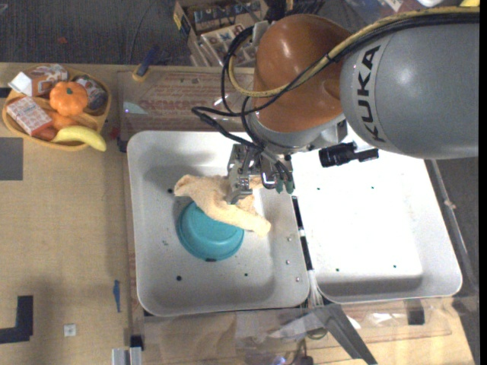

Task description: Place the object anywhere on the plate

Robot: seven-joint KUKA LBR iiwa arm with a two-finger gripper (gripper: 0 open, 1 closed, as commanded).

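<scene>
Left bin (144, 166): yellow cloth (221, 202) drapes over teal plate (209, 238), hiding its top; hand (242, 187) clamped on cloth.

Wooden bench (61, 226), light tan top. Two shallow white bins sit side by side on it: left bin (152, 280), right bin (380, 234), edges touching. Far left corner: a yellow bowl (19, 120) of toy food, a banana (80, 136) at its rim. A cardboard box (171, 97) lies behind the left bin. Dark tape marks (23, 314) on the bench's near left.
</scene>
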